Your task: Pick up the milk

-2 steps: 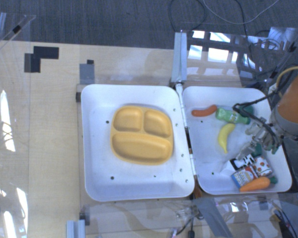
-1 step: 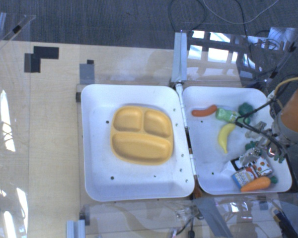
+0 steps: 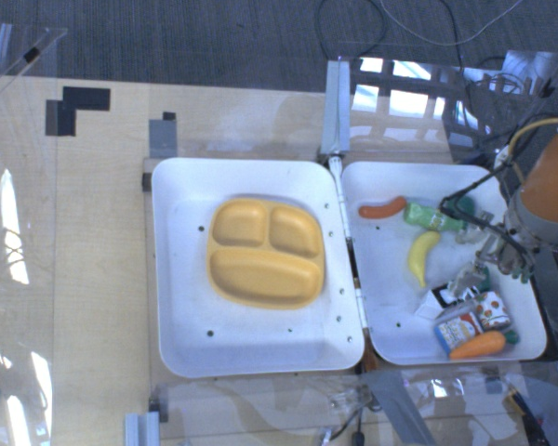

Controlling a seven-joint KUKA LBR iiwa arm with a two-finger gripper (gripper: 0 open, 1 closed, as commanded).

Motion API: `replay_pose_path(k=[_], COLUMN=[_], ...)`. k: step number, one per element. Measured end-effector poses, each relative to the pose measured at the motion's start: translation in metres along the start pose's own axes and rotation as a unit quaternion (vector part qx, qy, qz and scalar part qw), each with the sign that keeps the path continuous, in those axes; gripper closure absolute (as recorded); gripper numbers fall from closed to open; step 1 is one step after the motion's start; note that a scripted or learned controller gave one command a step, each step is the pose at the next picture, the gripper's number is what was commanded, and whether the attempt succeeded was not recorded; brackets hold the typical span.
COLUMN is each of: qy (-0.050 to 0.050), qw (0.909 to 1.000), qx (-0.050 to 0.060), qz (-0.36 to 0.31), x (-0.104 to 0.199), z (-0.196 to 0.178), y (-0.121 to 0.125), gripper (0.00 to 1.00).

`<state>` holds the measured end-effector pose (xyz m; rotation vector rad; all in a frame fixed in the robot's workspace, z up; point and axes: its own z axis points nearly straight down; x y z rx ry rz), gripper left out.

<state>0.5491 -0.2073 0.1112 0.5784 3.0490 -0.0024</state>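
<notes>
Small rectangular milk carton point(image 3: 471, 320), printed blue, white and red, lying flat in the near right corner of the right-hand shallow white plastic bin point(image 3: 391, 342); print too small to read. Touching its near edge: smooth orange carrot with green tip point(image 3: 481, 344), close against the bin's near wall. Just beyond the carton: small black-and-white flat item point(image 3: 444, 296), identity unclear. Directly above that spot: metal two-finger gripper point(image 3: 471, 277) on grey arm with orange band point(image 3: 549, 189); whether the jaws are spread or pressed together cannot be told. Toward bin centre: curved yellow banana point(image 3: 421, 255). Far side: green oblong item point(image 3: 430, 216) and glossy red-orange sausage point(image 3: 382, 208). Bare white floor open on the bin's left half. Left-hand shallow white plastic bin point(image 3: 181, 342): one matte yellow three-compartment tray point(image 3: 265, 252), centred, open floor all round. Pale wooden counter point(image 3: 74, 277) beneath both.
</notes>
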Motion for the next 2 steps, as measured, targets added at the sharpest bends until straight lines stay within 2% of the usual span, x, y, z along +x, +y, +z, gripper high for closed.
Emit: replay_pose_path(k=[1,2], qy=[-0.008,-0.008], qw=[0.9977,0.9977], qx=[0.005,0.005], qz=[-0.067,-0.067], x=[0.0028,0.0029], z=[-0.0018,-0.0017], y=[0.0102,0.0102], gripper=[0.00,0.00])
